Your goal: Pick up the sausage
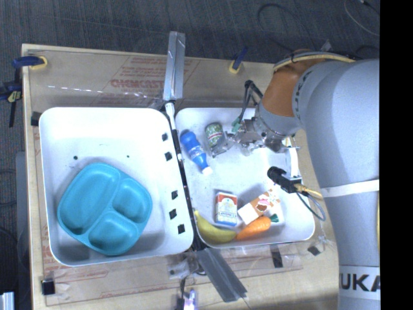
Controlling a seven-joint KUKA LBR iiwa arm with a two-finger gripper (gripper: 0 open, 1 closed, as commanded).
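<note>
The gripper (227, 142) hangs by the can (215, 135) near the right bin's (293, 228) far edge, its grasp impossible to tell.

1. I see the gripper (227, 141) low in the right bin (293, 228), beside a small can (215, 134).
2. Blue bottle (193, 149), carton (226, 209), banana (214, 230) and carrot (255, 227) lie there.
3. A blue tray (103, 206) fills the left bin (58, 128).

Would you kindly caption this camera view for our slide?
KUKA arm's claw beside a can in the right bin; blue tray in the left.
</note>
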